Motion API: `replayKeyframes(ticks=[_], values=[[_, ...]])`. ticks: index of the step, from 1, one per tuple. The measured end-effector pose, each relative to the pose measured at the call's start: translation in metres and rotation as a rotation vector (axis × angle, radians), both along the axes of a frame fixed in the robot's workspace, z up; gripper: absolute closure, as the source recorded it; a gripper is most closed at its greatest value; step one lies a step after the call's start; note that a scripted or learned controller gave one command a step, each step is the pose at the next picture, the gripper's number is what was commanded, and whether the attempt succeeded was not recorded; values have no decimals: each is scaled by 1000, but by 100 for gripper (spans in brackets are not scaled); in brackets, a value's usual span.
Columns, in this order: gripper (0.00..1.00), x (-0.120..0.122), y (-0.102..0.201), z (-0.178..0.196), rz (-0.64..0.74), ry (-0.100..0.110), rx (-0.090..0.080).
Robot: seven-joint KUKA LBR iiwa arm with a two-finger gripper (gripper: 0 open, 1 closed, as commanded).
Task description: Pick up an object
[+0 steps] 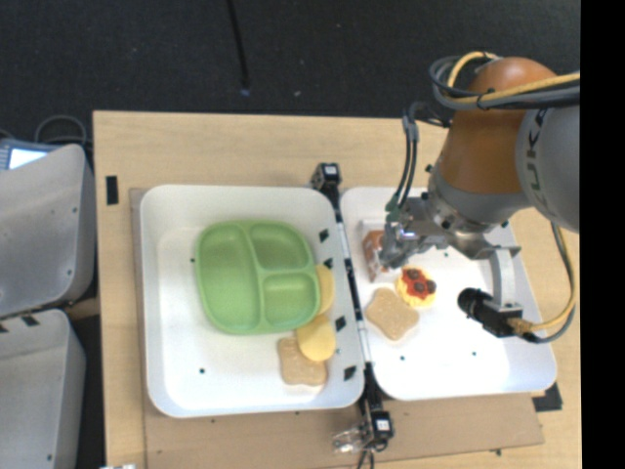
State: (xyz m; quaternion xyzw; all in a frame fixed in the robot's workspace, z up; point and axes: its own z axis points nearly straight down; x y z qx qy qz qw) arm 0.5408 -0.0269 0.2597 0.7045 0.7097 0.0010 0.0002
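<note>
Your gripper (391,254) hangs low over a reddish-brown item (371,246) near the right bin's (488,379) left wall, grip state untellable, so you can't count anything lifted yet.

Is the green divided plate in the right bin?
No, the green divided plate lies in the left bin, across the divider from the gripper.

Toast slice (392,315) flat, right bin (488,374)

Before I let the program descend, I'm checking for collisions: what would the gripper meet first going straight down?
Probably the reddish-brown object by the right bin's left wall, which sits under the gripper; depth is unclear from this angle.
</note>
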Motion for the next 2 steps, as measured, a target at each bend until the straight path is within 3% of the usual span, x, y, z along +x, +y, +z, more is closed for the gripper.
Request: replayKeyframes(ticks=[1,2], values=[[100,18,55,-2,0,0,-1],[100,20,109,-2,1,1,1]])
